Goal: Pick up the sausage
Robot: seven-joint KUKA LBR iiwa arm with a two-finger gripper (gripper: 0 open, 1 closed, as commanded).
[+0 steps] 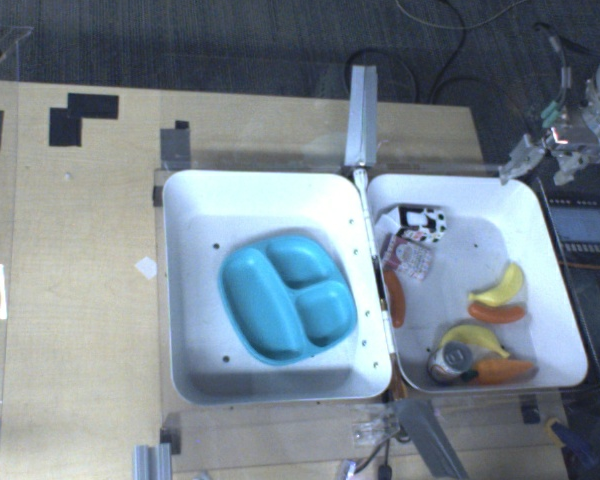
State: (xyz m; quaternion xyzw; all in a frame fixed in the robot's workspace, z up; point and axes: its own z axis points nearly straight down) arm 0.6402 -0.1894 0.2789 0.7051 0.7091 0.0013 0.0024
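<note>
The sausage [394, 296], a reddish-brown link, lies along the left wall of the right bin [540, 230], just below a clear plastic packet [410, 258]. My gripper [541, 165] hangs above the bin's far right corner, outside the rim and far from the sausage. Its two fingers are spread apart with nothing between them, so it is open.
The right bin also holds a black-and-white item [424, 221], two yellow bananas [501, 285] [477, 338], an orange-red sausage-like piece [497, 314], a carrot [502, 370] and a small can [447, 362]. A blue divided plate [286, 298] sits in the left bin [195, 268].
</note>
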